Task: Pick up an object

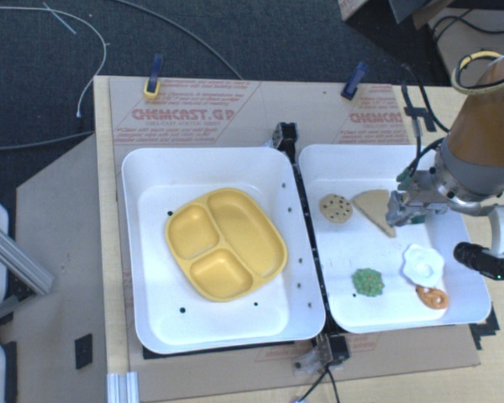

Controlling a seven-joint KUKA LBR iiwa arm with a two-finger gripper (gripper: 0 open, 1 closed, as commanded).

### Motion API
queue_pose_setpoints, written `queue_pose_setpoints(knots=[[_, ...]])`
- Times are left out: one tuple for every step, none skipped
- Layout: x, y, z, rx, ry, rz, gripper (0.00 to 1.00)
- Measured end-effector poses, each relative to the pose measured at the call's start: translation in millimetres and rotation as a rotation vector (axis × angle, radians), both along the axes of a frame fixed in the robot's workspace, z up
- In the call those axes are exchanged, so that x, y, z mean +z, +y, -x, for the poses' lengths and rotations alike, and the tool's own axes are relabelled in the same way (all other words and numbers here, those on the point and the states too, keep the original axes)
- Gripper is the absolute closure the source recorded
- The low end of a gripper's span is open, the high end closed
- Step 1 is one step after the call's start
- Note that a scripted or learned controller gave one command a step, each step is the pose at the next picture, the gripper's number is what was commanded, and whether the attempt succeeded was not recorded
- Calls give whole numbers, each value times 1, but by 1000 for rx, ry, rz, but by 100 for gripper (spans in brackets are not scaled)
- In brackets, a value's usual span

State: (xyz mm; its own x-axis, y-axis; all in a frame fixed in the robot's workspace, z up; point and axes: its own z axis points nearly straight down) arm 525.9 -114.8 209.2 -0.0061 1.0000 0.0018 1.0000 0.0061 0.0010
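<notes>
You are at the approach: the grey two-finger gripper (401,212), whose grip I cannot tell, sits low over the tan wedge-shaped toy slice (372,206) in the right white bin (479,313); next, confirm a lift.

glossy yellow plastic tray (226,242); smooth white plastic bins (143,250); matt cardboard bench (193,112).

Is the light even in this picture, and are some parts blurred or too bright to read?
Camera view: the light is soft and even, with faint shadows. The yellow tray and the cookie are sharp. The white egg piece nearly washes out against the right bin. The hand is small and indistinct, and the arm looks slightly soft.
</notes>
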Motion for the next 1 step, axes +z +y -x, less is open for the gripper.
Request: queue_pose_setpoints(knots=[[10, 49, -23, -5, 0, 1, 100]])
